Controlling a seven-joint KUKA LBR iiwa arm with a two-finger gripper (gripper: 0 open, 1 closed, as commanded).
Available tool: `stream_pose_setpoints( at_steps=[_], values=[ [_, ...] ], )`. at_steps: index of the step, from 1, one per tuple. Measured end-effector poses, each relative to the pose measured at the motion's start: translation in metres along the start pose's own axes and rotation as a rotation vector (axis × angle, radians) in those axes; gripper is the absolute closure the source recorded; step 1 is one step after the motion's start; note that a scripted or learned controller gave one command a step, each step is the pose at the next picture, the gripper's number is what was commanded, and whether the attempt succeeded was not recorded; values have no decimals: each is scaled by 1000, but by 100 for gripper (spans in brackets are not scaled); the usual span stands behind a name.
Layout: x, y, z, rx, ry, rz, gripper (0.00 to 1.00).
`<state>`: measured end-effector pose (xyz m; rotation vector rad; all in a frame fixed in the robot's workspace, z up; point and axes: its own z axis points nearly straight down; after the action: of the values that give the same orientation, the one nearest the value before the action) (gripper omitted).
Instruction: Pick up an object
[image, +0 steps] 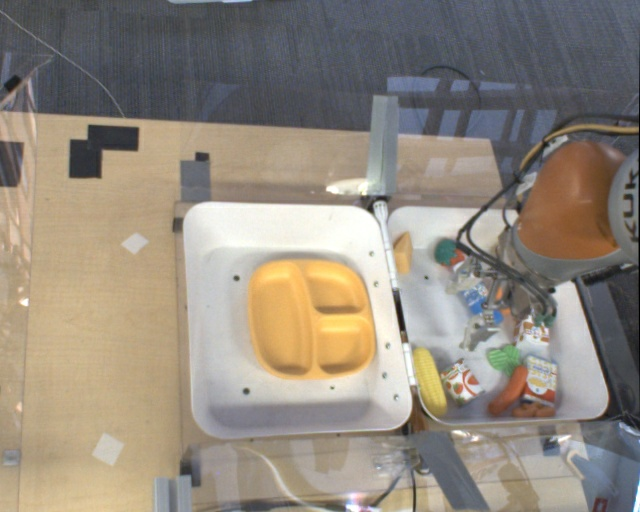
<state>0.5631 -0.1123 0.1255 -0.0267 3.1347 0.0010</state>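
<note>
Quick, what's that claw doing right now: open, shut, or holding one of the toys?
Claw: cannot be told; it hangs low over the toys in the right bin.

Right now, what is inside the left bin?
The left bin holds one yellow divided tray, lying flat near its middle. The tray's compartments look bare. Whatever lies beneath the tray is covered.
</note>
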Motion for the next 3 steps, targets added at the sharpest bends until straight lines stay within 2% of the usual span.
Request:
stream_pose_setpoints(
  at_steps=[1,2,3],
  values=[
    [-11,-7,36,1,0,374,0],
    [13,-41,29,3,4,658,0],
    [-8,-13,37,0,-6,903,0]
  ],
)
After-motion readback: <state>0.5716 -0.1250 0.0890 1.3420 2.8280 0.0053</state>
